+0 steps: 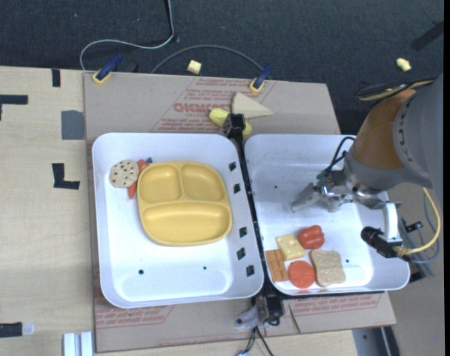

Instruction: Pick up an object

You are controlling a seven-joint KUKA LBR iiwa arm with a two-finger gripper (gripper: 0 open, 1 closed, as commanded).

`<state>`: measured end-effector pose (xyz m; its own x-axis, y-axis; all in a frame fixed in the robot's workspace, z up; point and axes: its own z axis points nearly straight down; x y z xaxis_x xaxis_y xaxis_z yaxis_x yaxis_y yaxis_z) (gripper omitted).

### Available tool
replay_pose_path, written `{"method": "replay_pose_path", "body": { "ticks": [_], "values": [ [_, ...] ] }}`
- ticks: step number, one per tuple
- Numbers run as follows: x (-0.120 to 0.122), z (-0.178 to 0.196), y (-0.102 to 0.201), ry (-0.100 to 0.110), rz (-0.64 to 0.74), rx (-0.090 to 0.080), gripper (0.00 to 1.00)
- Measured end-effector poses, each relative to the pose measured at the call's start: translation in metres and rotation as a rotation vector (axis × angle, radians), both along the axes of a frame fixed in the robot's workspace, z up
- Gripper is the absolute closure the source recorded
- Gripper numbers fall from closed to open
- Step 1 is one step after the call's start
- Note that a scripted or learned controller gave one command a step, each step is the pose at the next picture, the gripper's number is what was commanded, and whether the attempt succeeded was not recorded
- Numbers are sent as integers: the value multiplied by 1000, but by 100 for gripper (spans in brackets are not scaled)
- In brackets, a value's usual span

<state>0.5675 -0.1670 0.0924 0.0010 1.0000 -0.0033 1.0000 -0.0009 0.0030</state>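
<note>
1. Nothing is picked up yet, as far as I can see: the gripper point(308, 197) hangs over the bare middle of the right bin point(284, 154), its two fingers spread apart with nothing between them
2. The likely targets sit in a cluster at the lower right of the frame: a red tomato-like piece point(310, 236), a pale yellow block point(289, 246), a round red slice point(301, 274), a toast piece point(328, 267) and a brown cracker point(274, 264)
3. What is left is the whole grasp: move down-frame to the cluster, close, lift
4. Room is tight there; the pieces touch or nearly touch, and the cracker lies against the bin's left wall
5. The left bin point(106, 221) holds a yellow divided plate point(184, 202) and a cookie point(123, 173), with open floor below them
</note>
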Motion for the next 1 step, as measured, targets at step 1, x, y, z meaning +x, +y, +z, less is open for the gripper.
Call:
{"method": "replay_pose_path", "body": {
  "ticks": [1],
  "values": [
    [-65, -5, 31, -7, 1, -2, 0]
  ]
}}
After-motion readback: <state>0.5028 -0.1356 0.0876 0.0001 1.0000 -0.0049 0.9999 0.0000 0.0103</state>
